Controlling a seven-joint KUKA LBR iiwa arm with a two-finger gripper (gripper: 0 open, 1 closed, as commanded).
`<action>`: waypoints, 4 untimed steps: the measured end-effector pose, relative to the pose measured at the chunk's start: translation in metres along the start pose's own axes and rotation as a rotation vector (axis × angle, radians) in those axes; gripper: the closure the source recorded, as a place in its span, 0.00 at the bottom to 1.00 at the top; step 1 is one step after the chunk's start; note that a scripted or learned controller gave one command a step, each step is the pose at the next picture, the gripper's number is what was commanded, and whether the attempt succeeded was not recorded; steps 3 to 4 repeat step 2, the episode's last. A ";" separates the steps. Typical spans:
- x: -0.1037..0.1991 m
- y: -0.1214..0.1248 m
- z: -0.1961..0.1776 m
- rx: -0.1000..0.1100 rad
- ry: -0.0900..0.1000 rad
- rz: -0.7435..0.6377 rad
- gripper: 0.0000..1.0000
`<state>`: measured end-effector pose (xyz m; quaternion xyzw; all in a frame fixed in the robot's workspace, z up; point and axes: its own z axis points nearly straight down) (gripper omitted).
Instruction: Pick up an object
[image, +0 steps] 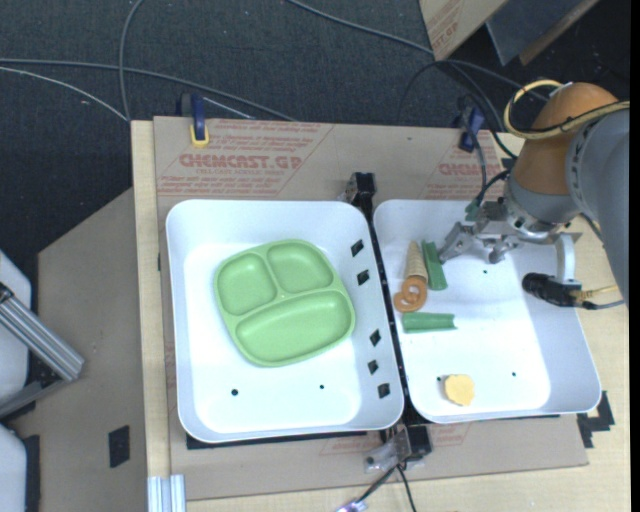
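My gripper (478, 247) hovers over the back of the right bin (560, 350), open, with nothing between its fingers. Just left of it a tan stick (415, 261) and a thin green bean (434, 268) lie side by side. An orange ring (409, 297) rests at the tan stick's near end. A green flat piece (429, 322) lies a little nearer, and a small yellow piece (458, 389) sits by the bin's front wall.
The left bin (200, 380) holds a light green divided plate (285, 301). A dark divider (380, 300) with black clips separates the bins. The arm's grey body with its orange band (560, 140) rises at the back right.
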<state>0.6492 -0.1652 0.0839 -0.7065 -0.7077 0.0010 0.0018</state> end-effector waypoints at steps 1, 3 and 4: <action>0.000 0.002 -0.013 -0.005 -0.001 -0.001 1.00; 0.001 0.011 -0.076 -0.012 -0.003 0.000 1.00; 0.001 0.011 -0.076 -0.012 -0.003 0.000 1.00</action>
